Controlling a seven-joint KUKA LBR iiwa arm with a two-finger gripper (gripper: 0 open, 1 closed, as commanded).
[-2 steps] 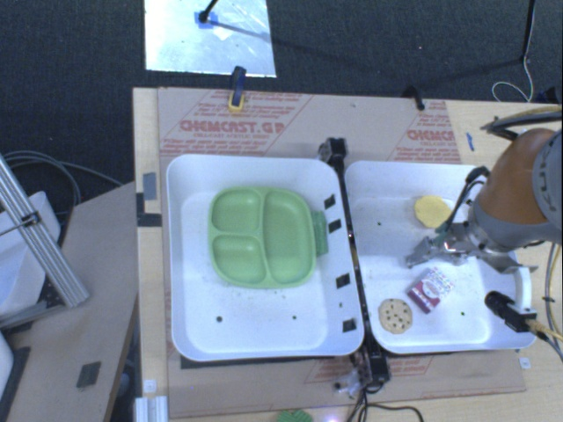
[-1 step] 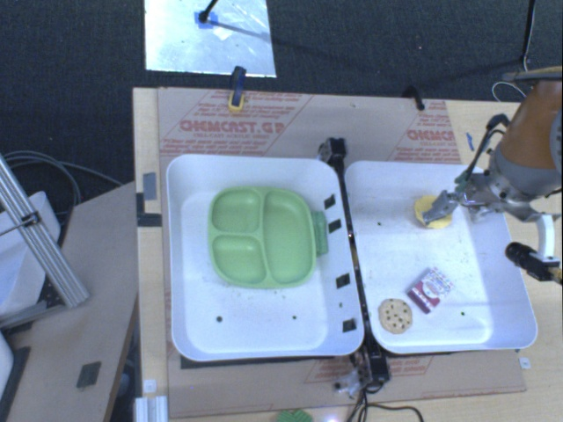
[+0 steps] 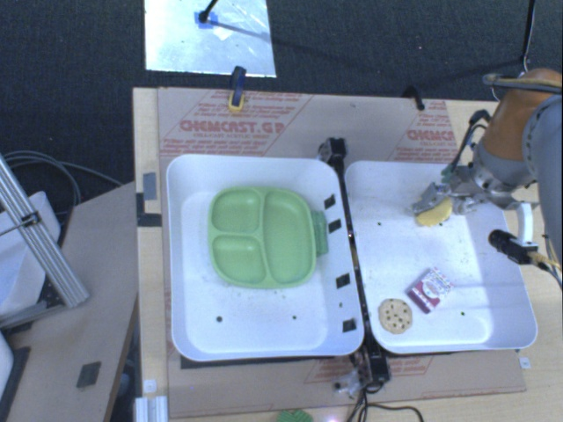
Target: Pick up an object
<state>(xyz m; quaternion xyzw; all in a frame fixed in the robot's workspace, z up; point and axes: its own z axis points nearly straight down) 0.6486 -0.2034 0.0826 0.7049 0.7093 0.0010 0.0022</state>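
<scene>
In the right bin [image 3: 506, 323] lie a small yellow object [image 3: 435, 215] near the far wall, a red and white packet [image 3: 428, 289] in the middle, and a round speckled cookie [image 3: 395, 316] at the near left corner. My gripper [image 3: 440, 198] reaches in from the right and is down at the yellow object, touching or just above its top edge. The grey arm with its orange band [image 3: 515, 130] covers the bin's far right corner. Whether the yellow object is held cannot be made out.
The left bin [image 3: 189, 328] holds a green divided plate [image 3: 264, 237]. A black divider with clips [image 3: 345, 253] runs between the two bins. A black part of the arm [image 3: 510, 244] juts over the right bin's right side.
</scene>
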